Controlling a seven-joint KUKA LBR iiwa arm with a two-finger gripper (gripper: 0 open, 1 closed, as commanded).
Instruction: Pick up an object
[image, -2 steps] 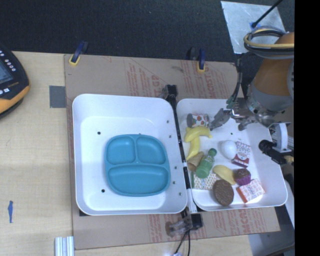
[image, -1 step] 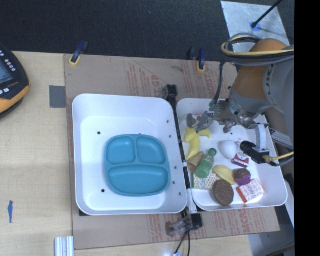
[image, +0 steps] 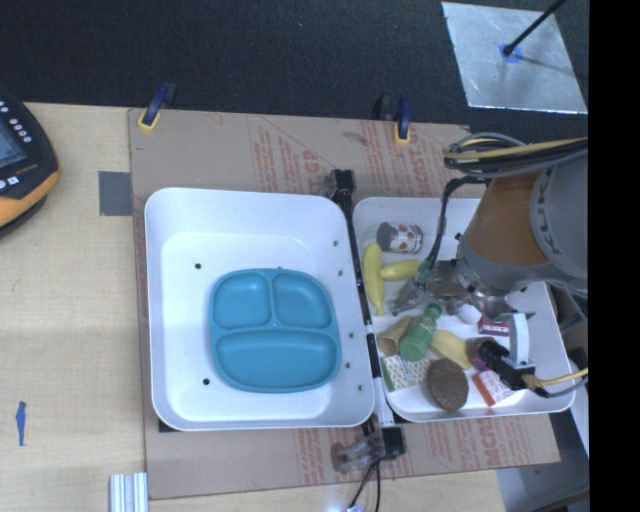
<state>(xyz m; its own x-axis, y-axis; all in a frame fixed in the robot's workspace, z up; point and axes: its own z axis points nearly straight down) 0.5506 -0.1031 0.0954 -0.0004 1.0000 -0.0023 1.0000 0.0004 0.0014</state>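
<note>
The hand (image: 428, 290) sits low in the right bin (image: 556, 322) among the clutter; whether it is spread or pressed together I cannot tell. A green bottle (image: 420, 335) lies just beside it, a yellow banana (image: 373, 275) near. Best to settle on one item, centre over it, then lift straight up.

1 fixed camera looks down (at a slant) over both white bins (image: 160, 300).
</note>
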